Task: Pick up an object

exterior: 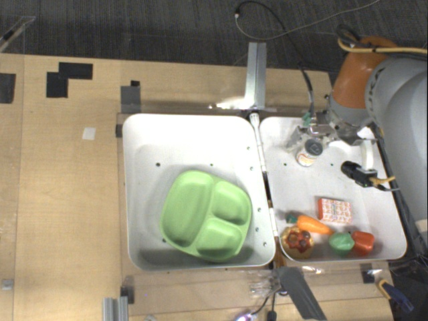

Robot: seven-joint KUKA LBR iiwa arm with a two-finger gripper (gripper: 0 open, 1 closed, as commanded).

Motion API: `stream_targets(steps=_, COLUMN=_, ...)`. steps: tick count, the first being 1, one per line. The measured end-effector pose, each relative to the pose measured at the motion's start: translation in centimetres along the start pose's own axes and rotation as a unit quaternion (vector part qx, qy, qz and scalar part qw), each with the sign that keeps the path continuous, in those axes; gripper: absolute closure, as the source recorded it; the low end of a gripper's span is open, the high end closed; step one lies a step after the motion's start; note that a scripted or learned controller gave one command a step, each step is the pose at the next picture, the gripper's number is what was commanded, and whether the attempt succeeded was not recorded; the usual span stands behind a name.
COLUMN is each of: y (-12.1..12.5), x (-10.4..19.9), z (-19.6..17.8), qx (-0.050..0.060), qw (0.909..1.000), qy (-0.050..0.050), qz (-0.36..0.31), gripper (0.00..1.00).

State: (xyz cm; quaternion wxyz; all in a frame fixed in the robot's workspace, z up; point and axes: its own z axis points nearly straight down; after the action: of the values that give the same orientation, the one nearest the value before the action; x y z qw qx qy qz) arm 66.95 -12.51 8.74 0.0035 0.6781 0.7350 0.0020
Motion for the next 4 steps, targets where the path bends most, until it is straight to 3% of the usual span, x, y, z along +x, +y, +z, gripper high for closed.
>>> stream_targets(steps=1, y=-1.9, x=-7.8, z=-0.6, qx=0.000, qw=0.9996, qy=0.000, qz=0.027, gripper=0.00)
stream_targets(steps=2, y=-1.9, x=-7.8, z=-0.6, qx=0.000, qw=0.9996, qy=0.000, qz=0.027, gripper=0.00)
stream_targets(steps=3, y=-1.4, x=-7.8, z=-1.2, qx=0.000, qw=0.9915, qy=0.000, qz=0.130, gripper=0.00)
stream_targets(steps=4, y=-5.6, x=-6.4, z=-0.4, qx=-0.004, qw=0.9857, qy=-0.001, qz=0.168, gripper=0.00)
